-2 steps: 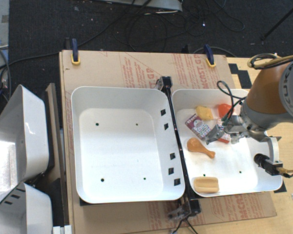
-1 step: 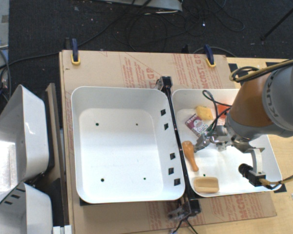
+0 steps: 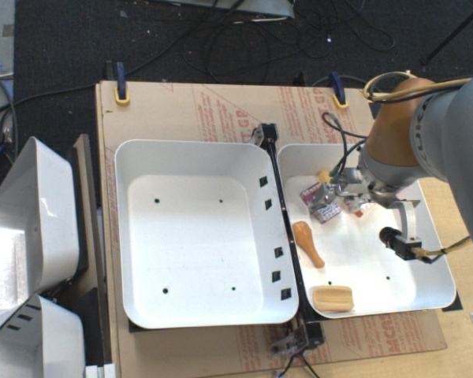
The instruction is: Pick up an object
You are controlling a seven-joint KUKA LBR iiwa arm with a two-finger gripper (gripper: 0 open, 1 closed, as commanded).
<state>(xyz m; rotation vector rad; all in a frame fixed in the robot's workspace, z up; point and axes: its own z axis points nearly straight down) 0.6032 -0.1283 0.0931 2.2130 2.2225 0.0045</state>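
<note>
claw point(image 3: 337, 196) low in right bin point(image 3: 426, 290), jaw state can't tell, wrist hides it | crinkled foil packet point(image 3: 322, 201) touching claw's left side, likely pick target, no grip seen | orange carrot-like toy point(image 3: 307, 243) below-left | tan block point(image 3: 332, 298) further below | table point(image 3: 189, 109) cardboard-topped

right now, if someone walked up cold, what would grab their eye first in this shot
The big grey arm with its orange band reaches in from the right over the right bin, its claw right by a crinkled silver and red packet. In the same bin lie an orange carrot-shaped piece near the divider and a tan bread-like block at the near rim.
</note>
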